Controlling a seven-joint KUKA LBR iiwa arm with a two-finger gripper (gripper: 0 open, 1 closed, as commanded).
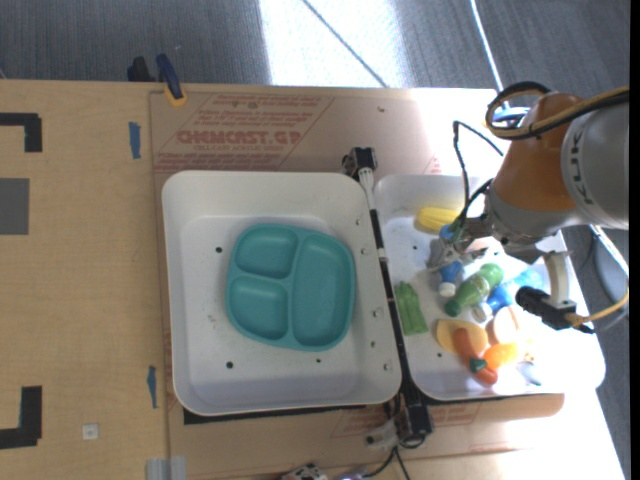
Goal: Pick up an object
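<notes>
We see the arm (pixel 560 158) reach from the right, bent down into the right bin (pixel 400 193); its end effector (pixel 445 253) sits among toys (pixel 480 313), grip state hidden from us.

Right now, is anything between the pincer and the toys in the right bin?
Nothing visible. The pincer is already down in the right bin, directly among the toys: the yellow piece just above, the green bottle just beside it.

One fixed overhead camera looks slantwise down on both bins (pixel 190 268).
</notes>
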